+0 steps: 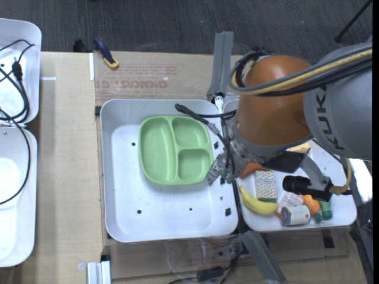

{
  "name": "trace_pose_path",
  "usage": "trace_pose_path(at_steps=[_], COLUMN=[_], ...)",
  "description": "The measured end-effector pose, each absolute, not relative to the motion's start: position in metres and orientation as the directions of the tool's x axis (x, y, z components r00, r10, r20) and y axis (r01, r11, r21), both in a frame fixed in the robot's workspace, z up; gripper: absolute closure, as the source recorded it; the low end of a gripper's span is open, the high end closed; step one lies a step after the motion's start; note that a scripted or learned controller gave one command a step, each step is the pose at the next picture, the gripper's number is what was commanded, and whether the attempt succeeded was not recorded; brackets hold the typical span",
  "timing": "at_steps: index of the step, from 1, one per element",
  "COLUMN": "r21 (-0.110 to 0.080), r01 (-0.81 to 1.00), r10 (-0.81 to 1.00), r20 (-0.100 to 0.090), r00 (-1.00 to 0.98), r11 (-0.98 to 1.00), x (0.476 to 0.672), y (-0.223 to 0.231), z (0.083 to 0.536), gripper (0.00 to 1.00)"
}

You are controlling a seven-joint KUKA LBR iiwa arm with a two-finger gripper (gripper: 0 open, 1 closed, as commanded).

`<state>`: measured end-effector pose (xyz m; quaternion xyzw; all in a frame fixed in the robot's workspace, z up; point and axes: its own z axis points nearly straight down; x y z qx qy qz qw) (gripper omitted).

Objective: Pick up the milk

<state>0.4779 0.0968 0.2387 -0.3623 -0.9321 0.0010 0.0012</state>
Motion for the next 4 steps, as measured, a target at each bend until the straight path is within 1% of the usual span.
trace_pose_path(at_steps=[1,2,3,4], r21=[-0.004,-0.001,-0.002,0.000], r01=[0.863,0.648,0.516,0.380], r10=[0.863,0.648,0.516,0.380], r20=[0.001,0.001,0.000,-0.002], r00=[-0.505,-0.762,-0.857,-0.925], r11=[0.505,0.762,0.857,0.925], x=[0.498,0.479,0.478,0.483], y=[0.058,0.032,0.146,0.084], z=[0.214,0.230,0.220,0.300], gripper=[1.00,1.00,1.00,1.00])
